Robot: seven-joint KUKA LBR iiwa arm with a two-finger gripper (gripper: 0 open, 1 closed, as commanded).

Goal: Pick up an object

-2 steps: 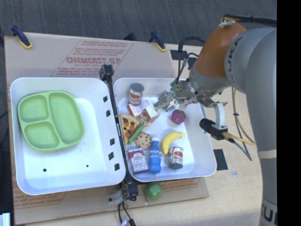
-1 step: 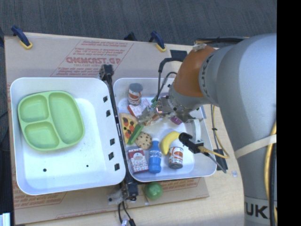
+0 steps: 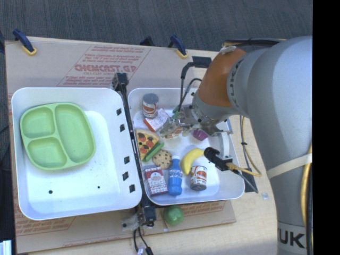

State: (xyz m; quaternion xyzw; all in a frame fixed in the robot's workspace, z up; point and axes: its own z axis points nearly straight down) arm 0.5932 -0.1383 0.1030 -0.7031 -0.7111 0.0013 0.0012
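Note:
The right bin (image 3: 232, 189) holds several toy foods: a tin can (image 3: 150, 104), a pizza slice (image 3: 145, 139), a cookie (image 3: 162, 158), a banana (image 3: 190, 159), a red box (image 3: 155, 181), a blue bottle (image 3: 175, 180), a small red can (image 3: 198, 177) and a purple piece (image 3: 200, 134). My gripper (image 3: 174, 124) is low in the bin's upper middle, beside a red and white packet (image 3: 156, 122) and just right of the tin can. The wrist hides how the fingertips stand.
The left bin (image 3: 79, 195) holds a green divided plate (image 3: 56, 135). A green ball (image 3: 172, 215) lies outside the bins at the front edge. Blue clamps (image 3: 179, 45) hold the cardboard at the back. The arm covers the right bin's far right side.

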